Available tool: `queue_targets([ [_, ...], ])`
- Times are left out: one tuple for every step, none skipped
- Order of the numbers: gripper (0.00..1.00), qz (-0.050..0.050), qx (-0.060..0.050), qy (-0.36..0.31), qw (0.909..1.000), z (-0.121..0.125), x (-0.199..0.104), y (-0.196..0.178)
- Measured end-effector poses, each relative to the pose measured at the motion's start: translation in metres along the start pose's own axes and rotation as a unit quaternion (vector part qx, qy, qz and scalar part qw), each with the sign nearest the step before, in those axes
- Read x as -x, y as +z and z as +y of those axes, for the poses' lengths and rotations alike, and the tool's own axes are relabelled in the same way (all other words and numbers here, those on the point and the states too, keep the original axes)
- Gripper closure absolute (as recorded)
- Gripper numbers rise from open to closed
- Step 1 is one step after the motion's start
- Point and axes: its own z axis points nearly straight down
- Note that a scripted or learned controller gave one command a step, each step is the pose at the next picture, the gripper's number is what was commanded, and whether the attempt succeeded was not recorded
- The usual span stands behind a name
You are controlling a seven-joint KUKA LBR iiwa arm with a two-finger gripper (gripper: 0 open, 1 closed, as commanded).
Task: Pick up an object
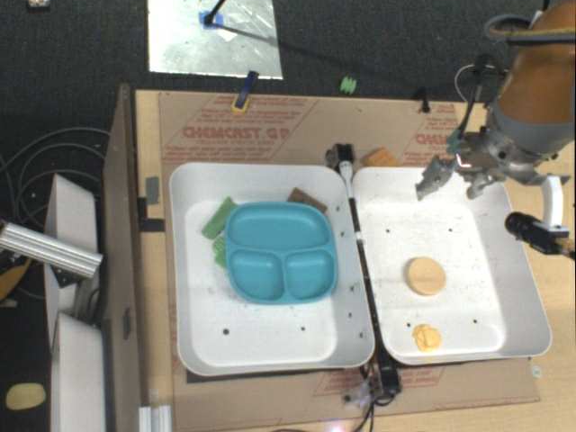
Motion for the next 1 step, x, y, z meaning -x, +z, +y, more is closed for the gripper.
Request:
queue_targets([
  [0.0,0.001,-0.005,0.003,1.0,-0.0591,0.0306,0.0743],
])
